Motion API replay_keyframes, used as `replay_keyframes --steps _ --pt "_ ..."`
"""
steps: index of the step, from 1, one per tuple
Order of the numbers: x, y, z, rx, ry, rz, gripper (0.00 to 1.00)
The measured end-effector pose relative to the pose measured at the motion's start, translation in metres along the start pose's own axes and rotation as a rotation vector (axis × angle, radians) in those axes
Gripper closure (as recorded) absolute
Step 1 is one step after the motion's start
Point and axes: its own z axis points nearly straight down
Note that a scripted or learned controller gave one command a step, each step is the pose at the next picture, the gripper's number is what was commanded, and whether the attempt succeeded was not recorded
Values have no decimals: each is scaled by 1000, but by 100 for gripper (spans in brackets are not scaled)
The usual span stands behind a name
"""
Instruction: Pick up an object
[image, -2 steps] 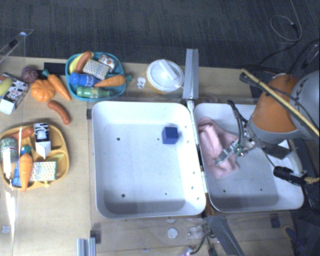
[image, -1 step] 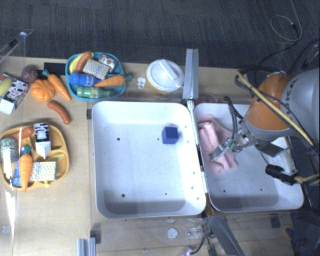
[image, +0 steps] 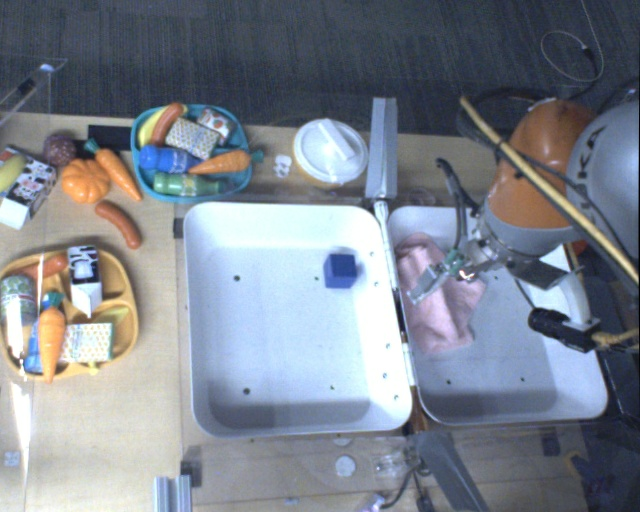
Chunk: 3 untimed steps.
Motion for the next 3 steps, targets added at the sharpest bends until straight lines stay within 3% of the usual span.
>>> replay_keyframes --steps 1,2,3 --pt "-50 -20 22 3 1 73 0" --pt "-77 -3 87 -6 -3 102 0" --pt "-78 20 92 -11 -6 217 0"
